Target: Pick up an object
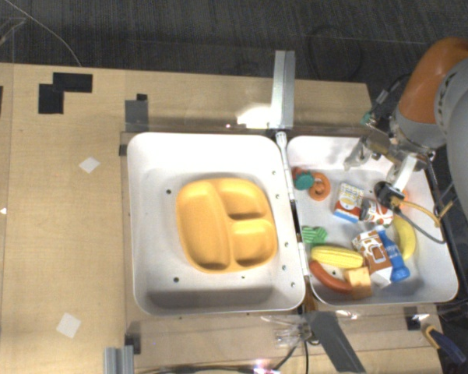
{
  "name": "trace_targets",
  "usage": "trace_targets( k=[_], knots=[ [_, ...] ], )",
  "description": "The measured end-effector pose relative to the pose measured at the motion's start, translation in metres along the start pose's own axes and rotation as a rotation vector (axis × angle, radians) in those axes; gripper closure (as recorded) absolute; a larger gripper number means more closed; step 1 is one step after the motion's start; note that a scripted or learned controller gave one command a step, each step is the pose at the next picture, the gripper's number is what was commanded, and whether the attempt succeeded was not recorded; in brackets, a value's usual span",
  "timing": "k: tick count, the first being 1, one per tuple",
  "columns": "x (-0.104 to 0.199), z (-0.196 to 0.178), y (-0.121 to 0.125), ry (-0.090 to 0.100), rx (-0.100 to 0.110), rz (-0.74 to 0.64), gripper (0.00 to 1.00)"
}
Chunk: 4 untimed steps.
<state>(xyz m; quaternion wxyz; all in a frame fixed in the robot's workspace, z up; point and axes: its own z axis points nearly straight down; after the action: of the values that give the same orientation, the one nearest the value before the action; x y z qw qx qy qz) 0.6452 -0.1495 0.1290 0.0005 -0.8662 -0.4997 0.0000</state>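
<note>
Here, the small carton [348,202] lies in the right bin [331,156], just left of the hand [385,162] and lower in view, apart from it. Whether the hand is released or clenched cannot be told. The carton is white with blue and red print. Left to right around it are a yellow tray [222,223] in the left bin [152,209], an orange-and-teal ring [311,184], a green toy [313,234], a red sausage [327,275] and a banana [406,238] crowded beside a blue bottle [398,269].

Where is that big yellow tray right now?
In the camera view, the yellow tray lies in the middle of the left bin; nearest is the green toy in the right bin.
</note>
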Motion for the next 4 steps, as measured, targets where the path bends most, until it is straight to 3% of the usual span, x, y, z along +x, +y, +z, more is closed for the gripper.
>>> trace_targets(
  k=[1, 4],
  knots=[
    [-0.0316, 0.0434, 0.0432, -0.004, 0.013, 0.124, 0.00],
    [-0.0314, 0.0433, 0.0431, -0.005, 0.013, 0.123, 0.00]
  ],
)
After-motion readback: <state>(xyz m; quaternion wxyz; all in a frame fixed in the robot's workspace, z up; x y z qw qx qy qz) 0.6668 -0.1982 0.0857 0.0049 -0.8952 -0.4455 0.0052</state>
